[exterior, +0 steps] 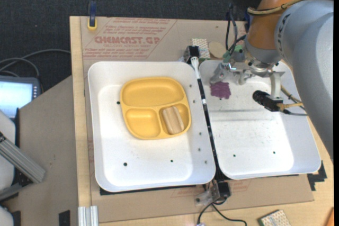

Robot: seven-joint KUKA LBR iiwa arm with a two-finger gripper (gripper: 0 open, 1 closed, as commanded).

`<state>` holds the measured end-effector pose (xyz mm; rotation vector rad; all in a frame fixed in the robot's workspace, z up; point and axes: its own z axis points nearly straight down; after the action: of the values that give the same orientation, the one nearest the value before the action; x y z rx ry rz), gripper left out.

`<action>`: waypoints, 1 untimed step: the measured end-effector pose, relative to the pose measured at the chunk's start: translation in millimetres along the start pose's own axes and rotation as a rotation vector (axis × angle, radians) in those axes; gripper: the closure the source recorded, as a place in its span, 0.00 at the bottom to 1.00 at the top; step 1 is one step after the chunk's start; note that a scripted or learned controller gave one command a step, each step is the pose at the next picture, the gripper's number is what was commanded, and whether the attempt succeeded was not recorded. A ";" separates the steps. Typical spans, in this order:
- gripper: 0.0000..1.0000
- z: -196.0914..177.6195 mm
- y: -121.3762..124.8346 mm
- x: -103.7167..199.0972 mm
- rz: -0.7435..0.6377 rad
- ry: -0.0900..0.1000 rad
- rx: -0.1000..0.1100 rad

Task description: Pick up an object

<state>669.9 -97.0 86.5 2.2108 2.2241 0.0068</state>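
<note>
Two white bins share the bench: in the right bin [265,156], a purple object [221,90] lies just below the gripper [233,72], jaw state unclear; a misaligned descent could nudge it aside.

- The board [127,34] under the bins carries red print. Its largest line reads roughly "CHEMCAST GP".
- Smaller red lines sit above and below that name, too small to read.
- A small patterned tag [199,43] lies at the board's far edge; its marks cannot be made out.
</note>
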 end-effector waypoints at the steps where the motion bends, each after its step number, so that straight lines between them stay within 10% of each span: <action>1: 0.00 1.5 -30.9 4.9 0.007 0.002 0.011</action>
<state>639.0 -92.3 84.8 2.2255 2.2228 -0.0035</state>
